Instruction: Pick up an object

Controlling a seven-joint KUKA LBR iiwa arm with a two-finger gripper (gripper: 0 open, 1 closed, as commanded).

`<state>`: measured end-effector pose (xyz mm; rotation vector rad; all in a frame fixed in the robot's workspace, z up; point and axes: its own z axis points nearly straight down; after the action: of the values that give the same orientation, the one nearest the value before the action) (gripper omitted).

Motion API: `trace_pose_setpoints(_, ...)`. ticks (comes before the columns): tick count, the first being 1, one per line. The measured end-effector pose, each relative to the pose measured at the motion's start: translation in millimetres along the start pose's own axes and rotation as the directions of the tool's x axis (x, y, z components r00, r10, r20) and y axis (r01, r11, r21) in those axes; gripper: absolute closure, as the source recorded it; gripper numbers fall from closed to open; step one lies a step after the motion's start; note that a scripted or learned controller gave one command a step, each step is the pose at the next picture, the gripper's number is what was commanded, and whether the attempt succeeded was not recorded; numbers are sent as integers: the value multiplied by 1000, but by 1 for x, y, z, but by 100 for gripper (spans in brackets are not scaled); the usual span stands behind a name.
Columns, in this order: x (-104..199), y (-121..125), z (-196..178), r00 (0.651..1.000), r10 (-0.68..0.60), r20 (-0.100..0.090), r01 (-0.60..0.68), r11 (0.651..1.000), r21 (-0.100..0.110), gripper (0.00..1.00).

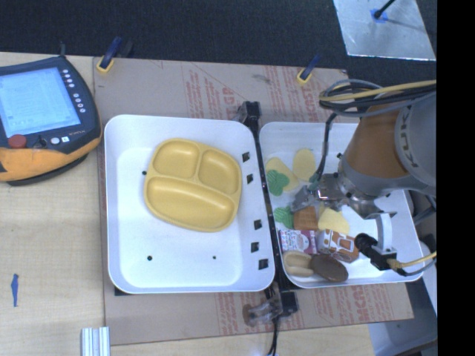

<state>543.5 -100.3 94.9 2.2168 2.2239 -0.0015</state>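
Hand [310, 199] sits low in the right bin [401, 269], over the food pile; can't tell its grip state or if anything is caught. Nearest target, the brown piece [304, 219], lies just below it, touching the yellow piece [332, 220] on its right.

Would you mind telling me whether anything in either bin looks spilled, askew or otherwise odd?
Nothing stands out. The yellow divided plate lies flat in the left bin, a little askew to the bin's edges. The toy food items sit heaped together in the right bin, none over the rim, with the hand down among them.
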Motion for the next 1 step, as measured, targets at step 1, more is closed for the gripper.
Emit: trace_pose_setpoints(1,5,15,1,1000,-3,1,3,1000,-3,0)
